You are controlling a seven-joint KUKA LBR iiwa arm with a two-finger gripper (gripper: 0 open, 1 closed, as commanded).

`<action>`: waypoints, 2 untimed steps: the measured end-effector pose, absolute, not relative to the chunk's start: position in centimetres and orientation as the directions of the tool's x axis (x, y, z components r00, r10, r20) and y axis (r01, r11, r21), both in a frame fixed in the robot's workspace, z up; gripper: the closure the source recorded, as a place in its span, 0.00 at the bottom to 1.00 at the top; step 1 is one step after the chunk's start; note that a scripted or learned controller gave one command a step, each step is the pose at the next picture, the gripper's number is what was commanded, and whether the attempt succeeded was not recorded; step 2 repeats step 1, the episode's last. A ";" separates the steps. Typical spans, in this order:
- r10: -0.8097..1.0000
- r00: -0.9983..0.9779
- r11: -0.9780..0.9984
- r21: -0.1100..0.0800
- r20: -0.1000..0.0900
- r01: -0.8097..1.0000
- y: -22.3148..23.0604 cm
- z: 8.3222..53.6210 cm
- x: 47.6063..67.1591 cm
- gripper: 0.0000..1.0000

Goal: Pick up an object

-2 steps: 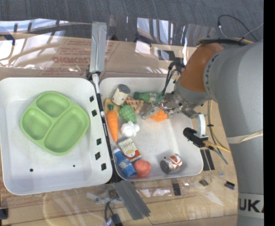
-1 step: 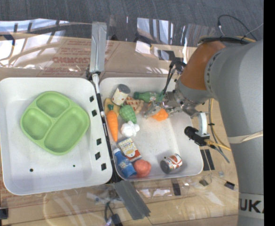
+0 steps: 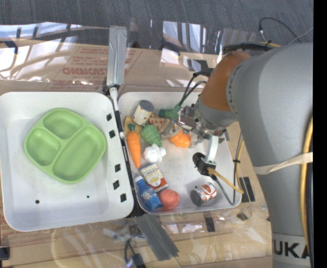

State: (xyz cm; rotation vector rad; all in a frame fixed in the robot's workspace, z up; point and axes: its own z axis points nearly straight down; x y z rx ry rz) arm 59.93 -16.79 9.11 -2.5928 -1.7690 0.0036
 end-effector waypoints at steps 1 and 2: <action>0.964 0.266 -0.266 -0.001 0.002 0.964 -6.1 19.3 62.0 1.00; 0.964 0.266 -0.266 -0.001 0.002 0.964 -6.1 19.3 62.0 1.00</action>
